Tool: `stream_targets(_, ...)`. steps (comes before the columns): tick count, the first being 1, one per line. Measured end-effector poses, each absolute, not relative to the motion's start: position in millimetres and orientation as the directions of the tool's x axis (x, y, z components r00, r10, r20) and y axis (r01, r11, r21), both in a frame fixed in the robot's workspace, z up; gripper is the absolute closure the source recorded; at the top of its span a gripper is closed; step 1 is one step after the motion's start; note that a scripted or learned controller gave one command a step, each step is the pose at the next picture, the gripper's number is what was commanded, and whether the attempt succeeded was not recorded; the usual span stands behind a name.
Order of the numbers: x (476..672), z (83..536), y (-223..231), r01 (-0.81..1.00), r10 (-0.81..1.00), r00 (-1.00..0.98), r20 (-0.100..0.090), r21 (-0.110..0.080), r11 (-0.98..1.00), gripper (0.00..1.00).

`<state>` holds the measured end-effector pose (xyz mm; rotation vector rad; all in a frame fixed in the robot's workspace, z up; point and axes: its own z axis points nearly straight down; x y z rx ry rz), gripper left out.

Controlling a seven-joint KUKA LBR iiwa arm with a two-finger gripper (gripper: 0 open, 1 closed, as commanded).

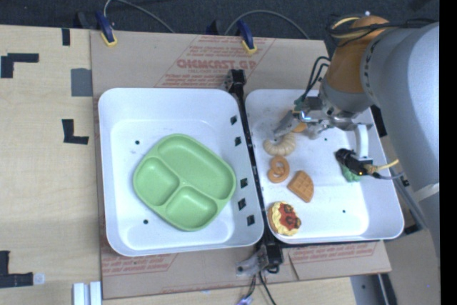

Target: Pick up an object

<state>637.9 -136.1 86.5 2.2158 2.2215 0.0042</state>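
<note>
The arm (400, 82) reaches over the right bin (378, 221). The left bin (118, 118) holds a green plate (184, 182). The claw (289, 126) hangs just above a croissant (280, 146); its spread I cannot tell. Below lie a donut (278, 169), waffle (302, 186) and pizza (285, 218).

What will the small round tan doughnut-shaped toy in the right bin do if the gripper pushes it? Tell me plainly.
The small round tan doughnut-shaped toy lies flat, so it would probably slide rather than roll. It looks like moulded play food, likely stiff and light. On the right bin, whose floor looks smooth, it may skid easily and bump the tan waffle-like wedge close beside it.
</note>
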Motion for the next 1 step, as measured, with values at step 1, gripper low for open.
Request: stream_targets(1,669.3,85.7,-130.2,1.000,1.000,-0.002,-0.001,0.003,0.002,0.00)
